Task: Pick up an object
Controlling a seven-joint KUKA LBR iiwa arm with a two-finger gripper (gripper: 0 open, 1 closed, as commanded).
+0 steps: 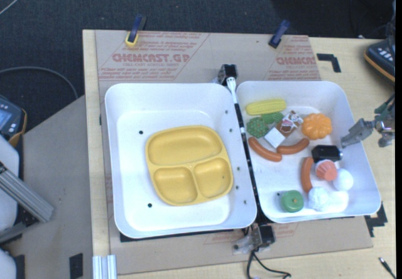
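Note:
The right bin (352, 105) holds several toy foods: a yellow corn cob (266, 107), a green leafy piece (256, 125), an orange pumpkin (316, 125), two sausages (265, 149), a black block (325, 153), a salmon round piece (326, 171), a white egg (343, 179) and a green round piece (291, 201). My gripper (369, 137) hangs over that bin's right rim, just right of the black block. Its fingers are open and spread apart, with nothing between them.
A yellow divided tray (188, 164) lies in the left bin (119, 146). A white cube (274, 138) and a white fluffy lump (326, 199) also lie in the right bin. Clamps sit at the bench's back edge.

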